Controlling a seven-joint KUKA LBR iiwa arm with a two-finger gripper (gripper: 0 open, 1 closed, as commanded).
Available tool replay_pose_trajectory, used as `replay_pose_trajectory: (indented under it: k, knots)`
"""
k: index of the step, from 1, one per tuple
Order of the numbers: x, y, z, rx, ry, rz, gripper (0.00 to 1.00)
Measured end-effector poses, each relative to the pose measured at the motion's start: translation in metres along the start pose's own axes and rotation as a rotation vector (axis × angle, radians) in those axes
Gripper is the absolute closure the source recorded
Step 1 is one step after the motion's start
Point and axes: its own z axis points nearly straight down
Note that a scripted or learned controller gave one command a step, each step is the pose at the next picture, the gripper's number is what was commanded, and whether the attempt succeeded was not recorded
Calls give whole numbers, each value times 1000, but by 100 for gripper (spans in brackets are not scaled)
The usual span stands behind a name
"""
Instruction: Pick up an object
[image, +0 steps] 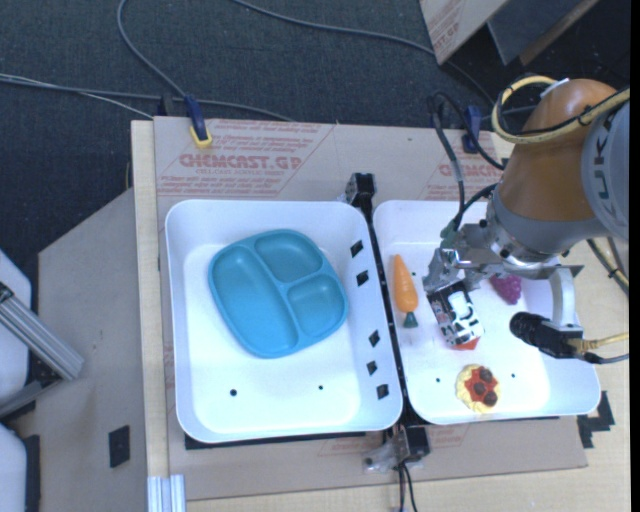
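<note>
So the gripper (462, 322) is down in the right bin (540, 400), and honestly I can't tell how the jaws stand, it's all a dark blur from up here. At its 9 o'clock lies a toy carrot (403, 287), just beside it. At 5 o'clock there's a little pizza-looking toy (479, 387), near but apart. A purple thing (507, 289) peeks out at 2 o'clock, partly under the arm. Over in the left bin (200, 400), a blue divided plate (278, 291) sits well apart from everything.
</note>
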Motion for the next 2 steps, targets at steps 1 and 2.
replay_pose_trajectory:
  k: [1, 2]
  knots:
    - [57, 13, 9, 1, 0, 1, 100]
    - [112, 20, -4, 0, 0, 1, 100]
